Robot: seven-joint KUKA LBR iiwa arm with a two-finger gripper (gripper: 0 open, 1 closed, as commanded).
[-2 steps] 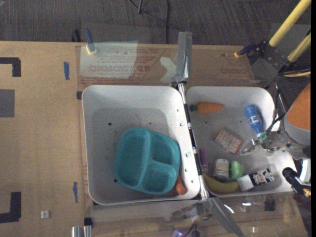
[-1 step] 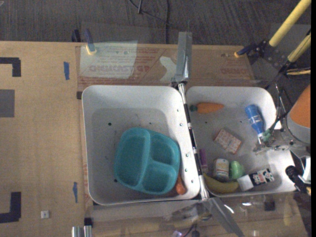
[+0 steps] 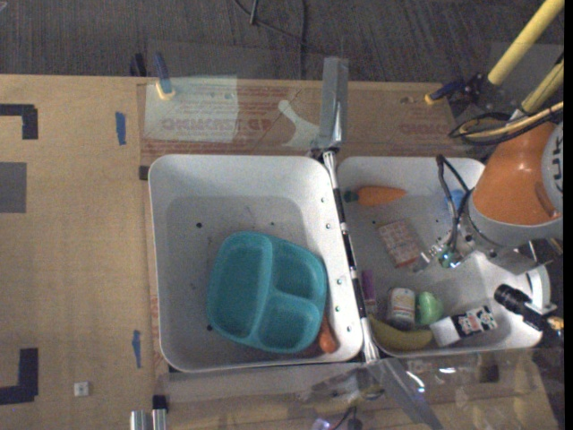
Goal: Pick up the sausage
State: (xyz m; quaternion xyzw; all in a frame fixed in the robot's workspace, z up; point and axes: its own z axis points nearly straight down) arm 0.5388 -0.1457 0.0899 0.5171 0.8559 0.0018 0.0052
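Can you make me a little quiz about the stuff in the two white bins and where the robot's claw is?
1. True or false: the teal plate lies in the right bin.
2. Which thing lies closest to the far wall of the right bin? A: banana. B: carrot. C: teal plate.
3. Fill in the missing word: the claw is over the ___ bin.

Key: 1 false, the plate is in the left bin. 2 B. 3 right.
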